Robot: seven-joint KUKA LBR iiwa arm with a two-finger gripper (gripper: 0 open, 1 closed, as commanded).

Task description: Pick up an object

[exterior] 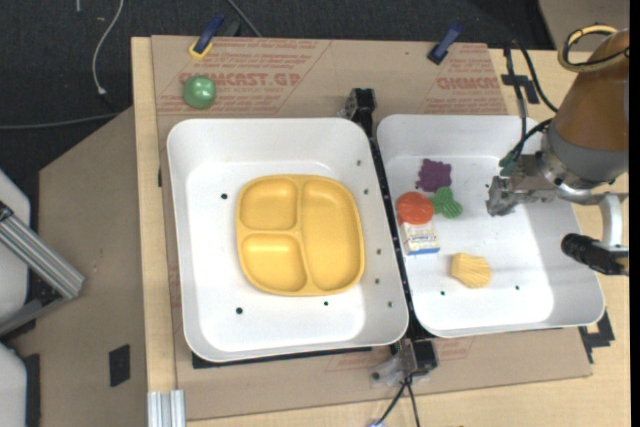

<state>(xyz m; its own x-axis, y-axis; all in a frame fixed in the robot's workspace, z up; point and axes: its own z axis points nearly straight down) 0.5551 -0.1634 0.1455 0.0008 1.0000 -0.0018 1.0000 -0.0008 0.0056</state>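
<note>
The right bin (560, 300) holds several small objects: a purple bunch (434, 174), a red-orange round piece (415, 208), a green piece (447, 206), a small white box (422, 239) and a yellow lump (470, 270). My gripper (503, 196) hangs low over the right bin's middle, to the right of the green piece and apart from it. Nothing shows in its grasp. The orange-banded arm (590, 120) reaches in from the right edge.
A yellow compartment plate (300, 235) lies in the left bin (200, 165). A green ball (200, 92) rests on the cardboard at the back left. Blue clamps (208, 37) (445, 44) stand on the back edge. A black part (595, 253) juts in at the right.
</note>
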